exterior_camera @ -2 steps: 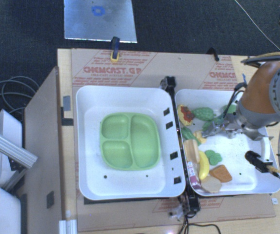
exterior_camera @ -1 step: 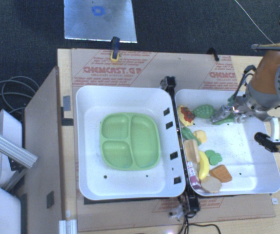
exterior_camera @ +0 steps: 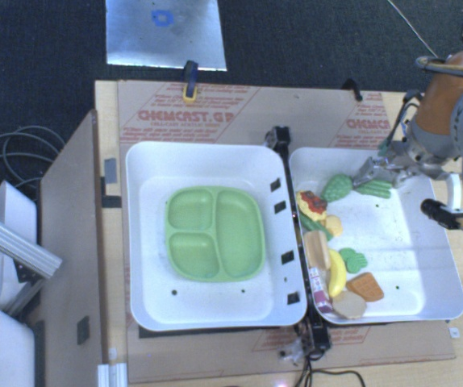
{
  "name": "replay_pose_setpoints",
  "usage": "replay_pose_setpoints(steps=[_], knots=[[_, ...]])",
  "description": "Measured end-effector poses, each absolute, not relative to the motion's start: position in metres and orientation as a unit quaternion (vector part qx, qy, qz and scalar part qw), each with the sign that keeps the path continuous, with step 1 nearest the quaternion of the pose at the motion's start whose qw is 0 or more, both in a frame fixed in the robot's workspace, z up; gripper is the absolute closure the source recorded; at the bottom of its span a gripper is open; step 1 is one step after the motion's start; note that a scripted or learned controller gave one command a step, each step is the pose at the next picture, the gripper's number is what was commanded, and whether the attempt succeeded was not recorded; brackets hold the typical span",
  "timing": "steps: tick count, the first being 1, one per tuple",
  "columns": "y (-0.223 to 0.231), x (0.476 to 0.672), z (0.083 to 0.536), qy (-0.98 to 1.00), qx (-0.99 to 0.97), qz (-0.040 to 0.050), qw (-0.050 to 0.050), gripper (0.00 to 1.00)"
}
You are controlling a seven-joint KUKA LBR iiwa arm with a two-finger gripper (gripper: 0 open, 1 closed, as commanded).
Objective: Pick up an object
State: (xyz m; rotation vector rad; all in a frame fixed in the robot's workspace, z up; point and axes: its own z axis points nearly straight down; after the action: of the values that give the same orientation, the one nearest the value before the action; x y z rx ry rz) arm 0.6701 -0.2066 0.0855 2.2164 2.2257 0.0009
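Reaching looks like the step in hand: in the camera view the grey arm [exterior_camera: 449, 111] comes in from the right edge, and its gripper [exterior_camera: 377, 170] sits low over the upper part of the right bin [exterior_camera: 425, 297]. The metal fingers point left toward a green leafy toy [exterior_camera: 338, 187], with a second green piece [exterior_camera: 374, 189] lying right under or beside the tips. How wide the pincer stands I cannot tell from this slant, and nothing is plainly seen between its tips, so I would not call anything held.

The leafy toy lies just left of the pincer, near or touching its tips, close to the bin's upper left. Other candidates crowd the bin's left wall, well apart from the pincer: a red and yellow piece [exterior_camera: 312, 204], a tan stick [exterior_camera: 317, 250], a banana [exterior_camera: 337, 272], a small green piece [exterior_camera: 352, 258], an orange slice-shaped toy [exterior_camera: 365, 286] and a round beige disc [exterior_camera: 348, 305]. The left bin [exterior_camera: 147, 297] bears a green divided plate [exterior_camera: 215, 234].

Next, by my judgement, the move calls for settling squarely over the leafy toy, closing on it, then lifting straight up to test the hold.
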Motion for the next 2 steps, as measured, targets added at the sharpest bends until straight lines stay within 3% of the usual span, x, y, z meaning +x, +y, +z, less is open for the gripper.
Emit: replay_pose_setpoints(steps=[1, 2], knots=[[-0.207, 0.588, 0.141, 0.706, 0.708, 0.0002, 0.000, 0.00], [-0.145, 0.643, 0.081, 0.711, 0.704, 0.0002, -0.002, 0.00]])
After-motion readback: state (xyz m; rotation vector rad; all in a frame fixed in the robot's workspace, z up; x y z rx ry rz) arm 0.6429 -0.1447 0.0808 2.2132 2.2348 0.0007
